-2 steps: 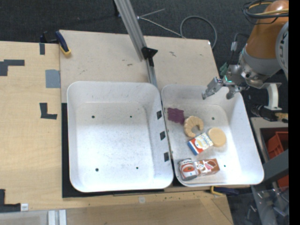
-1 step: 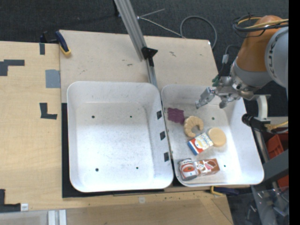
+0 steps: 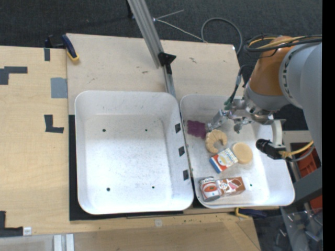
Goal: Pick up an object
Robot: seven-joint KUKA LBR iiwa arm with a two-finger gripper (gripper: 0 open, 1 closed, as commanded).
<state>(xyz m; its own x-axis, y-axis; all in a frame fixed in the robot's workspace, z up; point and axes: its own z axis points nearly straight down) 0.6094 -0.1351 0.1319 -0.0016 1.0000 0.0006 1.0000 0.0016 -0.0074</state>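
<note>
The right bin point(image 3: 280, 190) holds several small objects. A purple block point(image 3: 197, 128) lies near its left wall. Beside it sits a tan pastry-like piece point(image 3: 216, 140). Lower down are a small white, blue and red packet point(image 3: 223, 159) and a round tan disc point(image 3: 243, 153). A red and white can point(image 3: 222, 187) lies on its side near the front. My gripper point(image 3: 226, 120) hangs over the bin's back part, just above and right of the pastry piece, with nothing visibly between its fingers.
The left bin point(image 3: 125, 150) sits beside the right one, their walls touching at the middle. A slanted metal rail point(image 3: 149, 30) crosses the bench behind the bins. The grey arm with its orange band point(image 3: 272, 77) comes in from the right, with cables nearby.
</note>
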